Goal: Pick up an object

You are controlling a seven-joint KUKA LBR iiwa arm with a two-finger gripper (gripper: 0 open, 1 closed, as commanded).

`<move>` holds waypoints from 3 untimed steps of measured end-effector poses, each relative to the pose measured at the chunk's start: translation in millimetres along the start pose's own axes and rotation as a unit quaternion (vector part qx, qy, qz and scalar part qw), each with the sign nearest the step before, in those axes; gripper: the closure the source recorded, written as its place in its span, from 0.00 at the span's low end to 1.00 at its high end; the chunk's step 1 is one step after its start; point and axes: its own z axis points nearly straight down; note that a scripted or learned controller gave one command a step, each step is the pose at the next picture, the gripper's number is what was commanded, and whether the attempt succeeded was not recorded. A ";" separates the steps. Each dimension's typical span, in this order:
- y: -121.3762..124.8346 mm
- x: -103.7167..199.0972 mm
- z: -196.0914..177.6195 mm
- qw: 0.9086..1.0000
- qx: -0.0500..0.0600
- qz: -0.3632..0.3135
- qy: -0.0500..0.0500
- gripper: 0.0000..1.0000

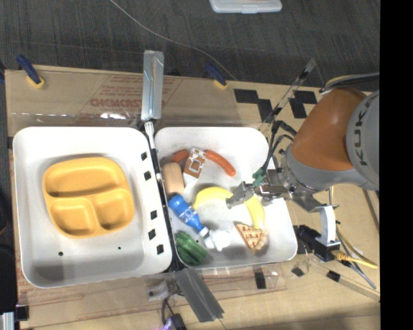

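Down in right bin (274, 248) over banana (253, 207), gripper (236, 197); jaws' spread impossible to tell. Nothing lifted yet; grasp and raise remain.

The floor is a dark grey carpet with a fine woven texture (84, 29), and it fills the top of the view from ten o'clock to one o'clock. A thin pale cable (169, 40) crosses this carpet at twelve o'clock. A flat white plastic lid-like piece (245, 5) lies at the upper edge, near one o'clock. The bench top is brown cardboard with red print (116, 90). Two blue clamps (30, 69) hold its far edge, one at ten o'clock and one near twelve. Black square markers (261, 100) sit at two o'clock. The light is even, with soft shadows.
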 end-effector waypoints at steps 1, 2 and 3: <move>23.1 14.0 88.2 1.000 0.004 -0.016 0.001 0.00; 13.1 -45.8 138.4 1.000 -0.002 0.007 0.001 0.00; 59.2 -34.8 139.3 0.995 -0.002 0.096 0.000 0.00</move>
